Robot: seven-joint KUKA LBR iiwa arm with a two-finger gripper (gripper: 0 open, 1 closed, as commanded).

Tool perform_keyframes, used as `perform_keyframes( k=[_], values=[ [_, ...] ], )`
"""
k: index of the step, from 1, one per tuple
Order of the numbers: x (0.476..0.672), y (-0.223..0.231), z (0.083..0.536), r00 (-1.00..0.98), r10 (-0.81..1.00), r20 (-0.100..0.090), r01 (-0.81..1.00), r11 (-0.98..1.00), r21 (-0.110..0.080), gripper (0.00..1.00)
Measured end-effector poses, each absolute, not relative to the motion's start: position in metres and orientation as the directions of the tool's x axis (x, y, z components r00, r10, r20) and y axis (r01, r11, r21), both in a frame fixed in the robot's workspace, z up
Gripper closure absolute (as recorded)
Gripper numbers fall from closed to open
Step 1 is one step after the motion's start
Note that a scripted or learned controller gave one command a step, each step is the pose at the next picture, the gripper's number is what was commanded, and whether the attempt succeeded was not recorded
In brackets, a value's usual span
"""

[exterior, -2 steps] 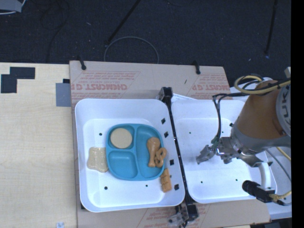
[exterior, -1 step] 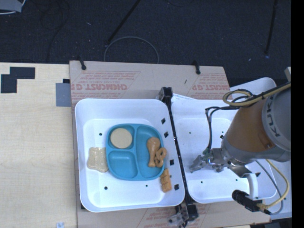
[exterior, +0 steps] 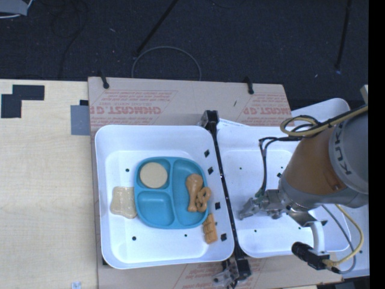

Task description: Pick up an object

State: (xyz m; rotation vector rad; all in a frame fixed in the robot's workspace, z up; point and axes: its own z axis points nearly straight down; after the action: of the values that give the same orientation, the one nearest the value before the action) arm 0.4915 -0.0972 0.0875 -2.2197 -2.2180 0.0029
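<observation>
Half the right bin (exterior: pixel 264 245) behind arm (exterior: pixel 319 167)

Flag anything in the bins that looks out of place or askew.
Two food pieces lie off the blue tray in the left bin: a pale piece against its left edge, a small brown piece at its lower right corner.

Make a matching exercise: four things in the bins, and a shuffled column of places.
Things:
1. round cracker
2. pretzel
3. pale biscuit
4. gripper

Places:
A. over the right bin
B. plate's right compartment
C. on the left bin floor, left of the plate
D. plate's upper left compartment

Pairs: 1-D, 2-B, 3-C, 4-A
</observation>
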Motion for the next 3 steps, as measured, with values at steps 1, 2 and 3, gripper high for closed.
perform_keyframes(
  k=[1,2,3],
  values=[
    [0.492,-0.099,0.099,0.009,1.0,0.002,1.0,-0.009,-0.003,1.0],
    [0.484,-0.102,0.146,0.006,1.0,0.0,1.0,-0.006,0.0,1.0],
    [0.489,-0.1,0.19,-0.001,1.0,0.0,1.0,0.001,0.001,1.0]
  ],
)
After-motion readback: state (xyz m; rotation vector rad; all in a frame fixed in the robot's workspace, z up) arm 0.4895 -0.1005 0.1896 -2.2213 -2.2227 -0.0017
